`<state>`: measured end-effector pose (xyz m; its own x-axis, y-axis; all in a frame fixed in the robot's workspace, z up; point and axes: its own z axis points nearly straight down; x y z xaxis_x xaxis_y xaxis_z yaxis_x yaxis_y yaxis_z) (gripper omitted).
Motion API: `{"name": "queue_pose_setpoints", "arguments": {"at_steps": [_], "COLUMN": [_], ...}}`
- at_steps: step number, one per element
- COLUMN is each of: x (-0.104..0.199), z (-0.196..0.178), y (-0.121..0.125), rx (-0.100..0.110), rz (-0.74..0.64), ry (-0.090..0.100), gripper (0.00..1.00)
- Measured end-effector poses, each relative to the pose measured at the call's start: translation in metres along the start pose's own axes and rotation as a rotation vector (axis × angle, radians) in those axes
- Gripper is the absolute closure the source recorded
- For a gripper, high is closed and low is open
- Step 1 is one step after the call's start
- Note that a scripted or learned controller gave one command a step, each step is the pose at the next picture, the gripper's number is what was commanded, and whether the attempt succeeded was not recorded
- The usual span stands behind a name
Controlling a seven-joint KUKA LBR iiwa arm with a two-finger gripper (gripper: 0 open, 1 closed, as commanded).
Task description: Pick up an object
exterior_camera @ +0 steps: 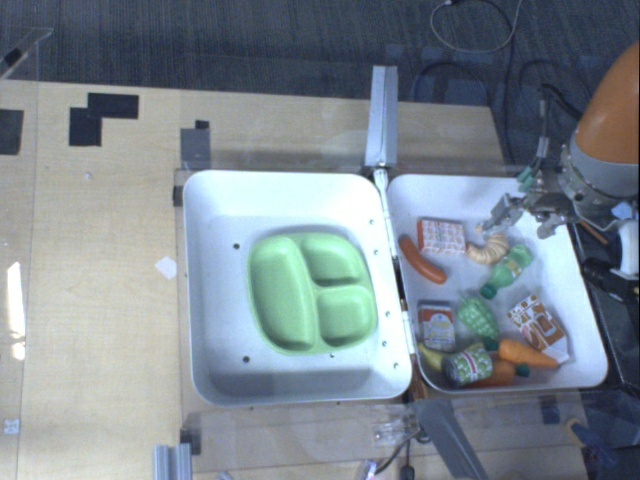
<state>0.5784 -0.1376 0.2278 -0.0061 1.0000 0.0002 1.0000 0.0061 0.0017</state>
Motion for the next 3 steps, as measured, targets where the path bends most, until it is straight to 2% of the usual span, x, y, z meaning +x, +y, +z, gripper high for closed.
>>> {"name": "queue_pose_setpoints", "arguments": {"at_steps": [1, 2, 3], "x": [0.002, 0.003, 0.003], "z": [0.132, 0.121, 0.11], "y": [0.013, 0.015, 0.017], "rx": [-0.002, -0.007, -0.011], "rz": [-0.016, -0.017, -0.018], "ry": [-0.001, -0.001, -0.002], "gripper": [0.0, 1.0, 1.0]}}
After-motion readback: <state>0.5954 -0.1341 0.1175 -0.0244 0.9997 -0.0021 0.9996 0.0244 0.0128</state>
